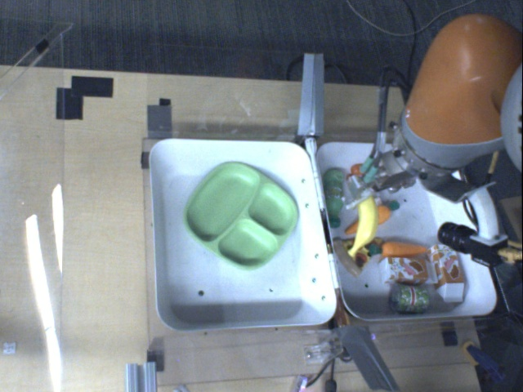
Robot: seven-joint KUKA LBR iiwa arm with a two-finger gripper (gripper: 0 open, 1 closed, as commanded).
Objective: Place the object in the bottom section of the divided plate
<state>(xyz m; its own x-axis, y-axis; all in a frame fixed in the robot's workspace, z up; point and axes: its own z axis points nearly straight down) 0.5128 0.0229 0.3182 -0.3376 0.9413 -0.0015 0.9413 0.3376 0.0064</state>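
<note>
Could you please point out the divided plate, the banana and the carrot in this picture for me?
Divided plate (242, 212), camera view: on the ridge where its three sections meet.
Banana (365, 224), camera view: on the middle of its yellow body.
Carrot (403, 249), camera view: on the middle of its orange length.

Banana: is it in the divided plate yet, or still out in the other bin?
Out. The banana lies in the right bin among other items, just below the end effector. The green divided plate sits in the left bin.

Gripper (369, 188) sits over crowded right bin (482, 300): banana (365, 225), carrot (402, 250), can (409, 299) just below. Left of it, divided plate (242, 212) lies unobstructed.
</note>
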